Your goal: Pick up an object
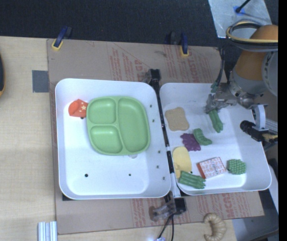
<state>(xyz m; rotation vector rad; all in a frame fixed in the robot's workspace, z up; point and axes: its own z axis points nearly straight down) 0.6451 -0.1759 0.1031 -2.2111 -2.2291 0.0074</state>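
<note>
1. The wooden tabletop (pixel 18 149) carries two shallow white bins; the left white bin (pixel 73 179) holds a green three-compartment plastic plate (pixel 118 125).
2. The grey arm's gripper (pixel 214 106) sits low in the right white bin (pixel 254 174), near its far edge.
3. A long green toy vegetable (pixel 216 120) lies just below the gripper, touching it; I cannot tell whether it is gripped.

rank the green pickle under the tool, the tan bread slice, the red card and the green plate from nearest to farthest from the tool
From the tool, in the camera view:
1. Green pickle, right beneath it in the right bin.
2. Tan bread slice, to the left in that bin.
3. Red card, at the bin's near edge.
4. Green plate, in the left bin.
</note>
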